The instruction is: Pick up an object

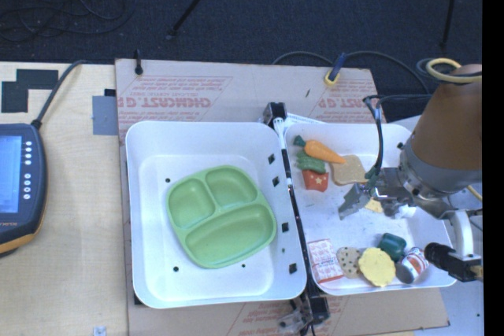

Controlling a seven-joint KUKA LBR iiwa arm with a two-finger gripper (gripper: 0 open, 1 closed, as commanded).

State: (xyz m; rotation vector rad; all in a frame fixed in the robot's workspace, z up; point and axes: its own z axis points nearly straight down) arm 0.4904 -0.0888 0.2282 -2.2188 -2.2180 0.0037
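In the right bin (346, 139) lie an orange carrot (323, 150), a green piece (310, 163), a red strawberry-like toy (316, 180) and a tan bread slice (350, 169). Along the near side sit a red-and-white packet (324, 259), a speckled cookie (347, 260), a yellow piece (376, 267), a teal piece (392, 244) and a small can (412, 266). My gripper (358, 202) hangs low over the middle of this bin, just below the bread slice. A small yellow bit (373, 206) shows right beside it. I see nothing clearly held.
The left bin (150, 169) holds a green divided plate (220, 214). A teach pendant (17, 181) lies at the far left of the bench. The arm's bulky grey and orange wrist (449, 134) covers the right bin's far right side. Cables run behind the bins.
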